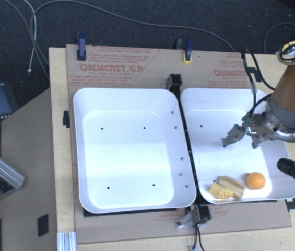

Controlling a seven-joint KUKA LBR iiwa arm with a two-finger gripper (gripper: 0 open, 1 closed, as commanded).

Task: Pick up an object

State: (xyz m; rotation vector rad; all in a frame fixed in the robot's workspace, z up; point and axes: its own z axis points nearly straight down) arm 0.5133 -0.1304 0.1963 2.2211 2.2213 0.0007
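The arm reaches in from the right, and its end effector (239, 138) stands over the middle of the right bin (210, 106). Two dark fingers are visible, one pointing left toward the bin's centre and one angled downward, splayed apart with white bin floor showing between them. Nothing lies between them; the end effector is open and carries nothing.

Candidate objects lie together along the near edge of the right bin: an orange ball (256, 181), a tan roll-shaped piece (232, 182) just beside it to the left, and a yellow ridged piece (220, 192) resembling corn, touching or nearly touching the roll. All three rest on the bin floor, apart from the end effector and nearer the camera than it. The left bin (84, 140) carries nothing that could be picked.

Judgement: the task is at the approach stage, with no grasp made and no object lifted. The next move calls for carrying the end effector toward the near edge of the right bin, settling on one object, lining the open fingers either side of it, descending and closing. The ball stands slightly clear of the others and looks the easier target, though it may roll. The roll and corn piece sit close together near the bin wall, leaving little room for the fingers.
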